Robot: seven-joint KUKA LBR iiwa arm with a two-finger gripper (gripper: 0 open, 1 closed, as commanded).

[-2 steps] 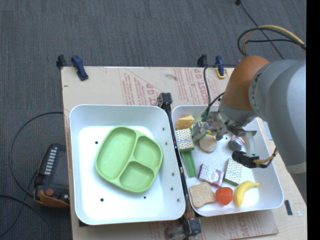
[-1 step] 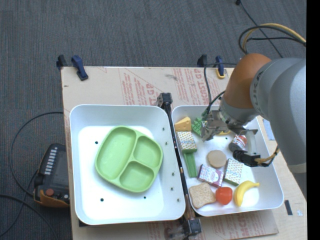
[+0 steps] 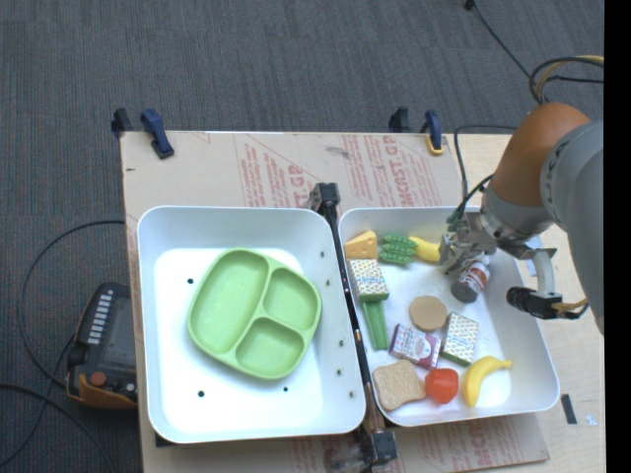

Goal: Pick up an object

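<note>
The right bin [image 3: 537, 363] holds several toy foods. Along its far side lie a cheese wedge [image 3: 360, 244], a green vegetable [image 3: 396, 250] and a small yellow piece [image 3: 427, 249]. Further forward are a checkered box [image 3: 370, 279], a green stick [image 3: 376, 325], a round cookie [image 3: 428, 312], a maroon packet [image 3: 414, 345], a second checkered box [image 3: 459, 338], toast [image 3: 398, 384], a tomato [image 3: 443, 385] and a banana [image 3: 483, 374]. My gripper [image 3: 459, 255] is low in the bin's far right part, right beside a small grey can [image 3: 471, 280] with a red band. Whether it touches the can is unclear.
The left bin [image 3: 168, 402] holds a green three-compartment plate [image 3: 254, 312]. Clamps [image 3: 156, 131] hold the cardboard base at the back edge. A black device with orange trim [image 3: 102, 348] sits on the floor to the left. The arm's elbow [image 3: 547, 161] hangs over the right bin's far right corner.
</note>
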